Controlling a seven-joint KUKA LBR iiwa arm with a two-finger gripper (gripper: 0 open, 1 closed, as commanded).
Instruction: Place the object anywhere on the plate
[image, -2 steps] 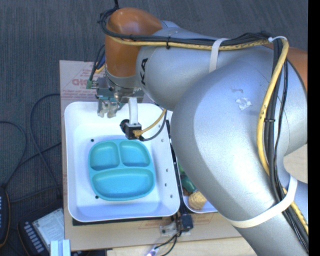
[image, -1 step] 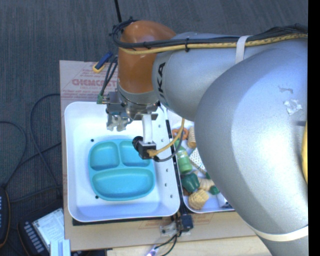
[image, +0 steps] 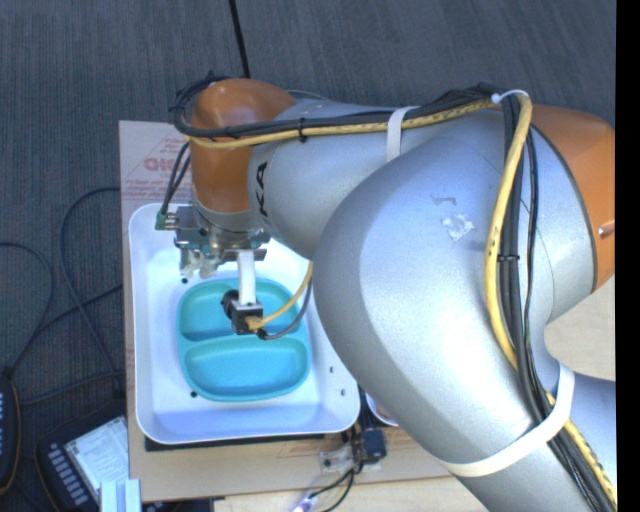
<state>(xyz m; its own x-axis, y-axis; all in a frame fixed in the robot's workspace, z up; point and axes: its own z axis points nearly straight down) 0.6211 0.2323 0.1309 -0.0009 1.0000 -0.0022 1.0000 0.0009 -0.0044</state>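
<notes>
The plate is the one task thing I can pin down. It is a turquoise dish, split by a low ridge into two compartments, and it lies flat in the white bin on the view's left, roughly in the middle of the bin floor. Which item is meant to go on it, and where that item sits, I cannot tell from my feed.

The gripper hangs over the far edge of the plate's far compartment, toward its left corner. I cannot tell how wide it stands or whether it has hold of anything, because the wrist above it covers too much. I also cannot tell whether it touches the plate.

Above the gripper is the orange band, and from there the arm sweeps in from the right. Its thick grey links fill most of my picture and cover the right side of the bench. A yellow cable runs along the arm, held by pale straps.

The bin rests on a brown cardboard sheet with red print near its far left corner. Around that is grey carpet, with thin black cables looping across it to the left of the bin. At the near left corner lies a black device with rows of keys, and a pale printed sheet lies just beside it.
</notes>
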